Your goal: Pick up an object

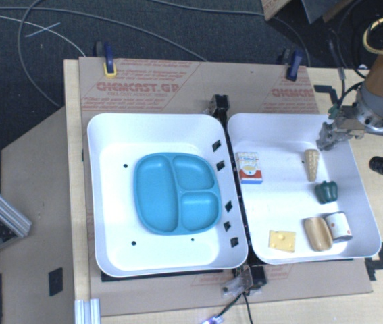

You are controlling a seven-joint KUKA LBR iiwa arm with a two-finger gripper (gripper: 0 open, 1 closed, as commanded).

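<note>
1. End effector point(331, 135) at right bin's point(279, 128) upper right edge, nothing between its fingers; spread or pressed together: cannot tell.
2. Right bin: small carton point(249, 167), beige cone point(311, 164), green piece point(325, 192), yellow cheese wedge point(282, 241), tan bread loaf point(317, 233) touching a white can point(339, 225).
3. Left bin point(103, 181): blue divided plate point(176, 193).

Bins point(110, 147): smooth, glossy white plastic. Divided plate point(176, 193): matt blue plastic. Bench board point(177, 79): printed brown cardboard. Clamps point(110, 63): blue plastic. Floor point(29, 59), upper left: dark, rough carpet.
</note>
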